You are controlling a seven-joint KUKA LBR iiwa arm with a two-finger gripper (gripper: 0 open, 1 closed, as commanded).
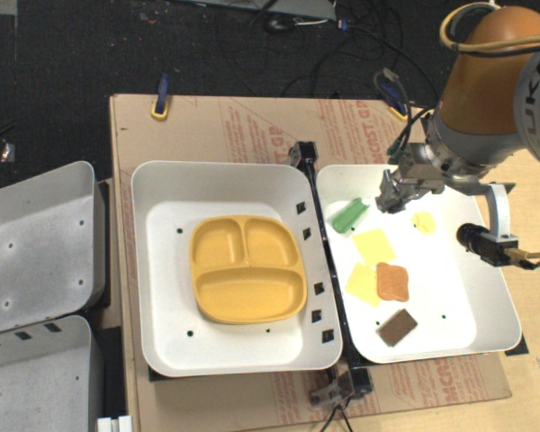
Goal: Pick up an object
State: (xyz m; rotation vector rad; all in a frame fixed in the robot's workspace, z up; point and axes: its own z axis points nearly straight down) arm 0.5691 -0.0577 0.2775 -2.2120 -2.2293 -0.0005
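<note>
The right bin holds a green block, two flat yellow pieces, a small yellow bit, an orange slab and a brown block. My gripper hangs over the bin's upper part, just right of the green block and left of the small yellow bit. Nothing shows between its tips.
The left bin carries a yellow divided tray. A black divider runs between the bins. White bin lids lie at far left. A black cylinder on a bracket hangs over the right bin's right side.
</note>
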